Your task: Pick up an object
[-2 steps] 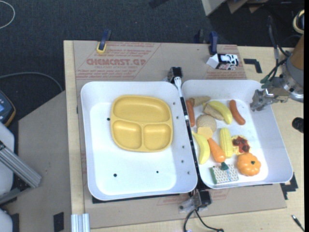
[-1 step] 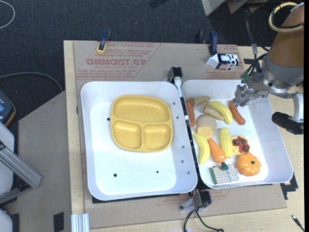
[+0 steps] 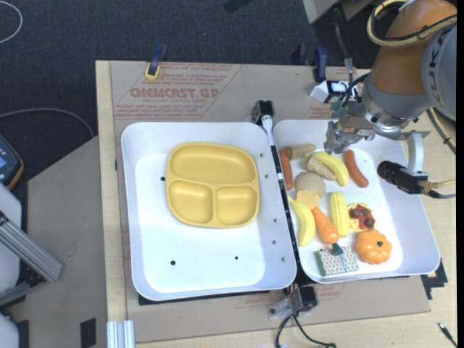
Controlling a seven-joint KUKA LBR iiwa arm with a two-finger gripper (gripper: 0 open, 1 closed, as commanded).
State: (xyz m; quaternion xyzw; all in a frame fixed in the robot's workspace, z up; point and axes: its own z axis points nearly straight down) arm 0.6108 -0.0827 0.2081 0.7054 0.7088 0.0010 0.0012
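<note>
The right bin [image 3: 413, 227] holds a heap of toy food. In it lie a small banana [image 3: 331, 167], a red sausage [image 3: 356, 168], a thin sausage [image 3: 286, 167], a pale bun [image 3: 310, 183], a larger banana [image 3: 304, 221], a carrot [image 3: 325, 225], a corn cob [image 3: 338, 212] and an orange pumpkin [image 3: 373, 246]. My gripper [image 3: 336, 145] hangs over the far part of this bin, just above the small banana and the tan piece [image 3: 300, 151] beside it. Nothing is visibly held.
The left bin [image 3: 145, 230] carries a yellow three-compartment plate [image 3: 212, 183]. A small speckled green-edged block [image 3: 337, 262] lies at the right bin's near edge, and a red-and-yellow piece [image 3: 361, 214] sits by the corn. Clamps stand at the bench's far edge.
</note>
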